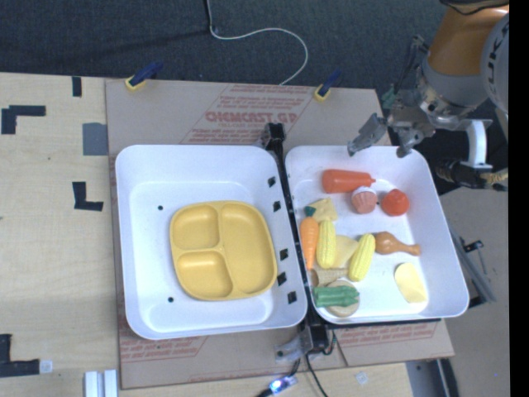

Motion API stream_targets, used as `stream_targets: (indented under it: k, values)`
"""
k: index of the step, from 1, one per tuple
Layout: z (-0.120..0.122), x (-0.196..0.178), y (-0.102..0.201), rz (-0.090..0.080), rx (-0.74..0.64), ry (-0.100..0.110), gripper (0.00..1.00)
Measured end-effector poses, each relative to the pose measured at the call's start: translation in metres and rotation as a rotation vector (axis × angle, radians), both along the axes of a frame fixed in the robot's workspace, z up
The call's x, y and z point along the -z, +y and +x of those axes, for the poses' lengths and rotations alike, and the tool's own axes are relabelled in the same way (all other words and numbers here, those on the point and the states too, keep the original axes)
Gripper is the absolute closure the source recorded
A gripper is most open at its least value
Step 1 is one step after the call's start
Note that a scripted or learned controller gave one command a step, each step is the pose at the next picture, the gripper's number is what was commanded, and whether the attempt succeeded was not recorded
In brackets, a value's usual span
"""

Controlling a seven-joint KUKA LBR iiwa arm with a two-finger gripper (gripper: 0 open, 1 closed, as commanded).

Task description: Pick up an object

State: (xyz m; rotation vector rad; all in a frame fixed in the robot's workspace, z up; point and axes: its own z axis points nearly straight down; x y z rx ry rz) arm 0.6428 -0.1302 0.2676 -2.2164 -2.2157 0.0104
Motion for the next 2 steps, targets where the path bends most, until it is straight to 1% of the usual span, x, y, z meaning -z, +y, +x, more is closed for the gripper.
stream_targets:
  k: [1,2]
  values:
    - [0.002,-0.005,0.0,-0.001,-0.002,-0.009,0.0]
    - [0.006,0.058,0.001,-0.001,-0.002,-0.004,0.0]
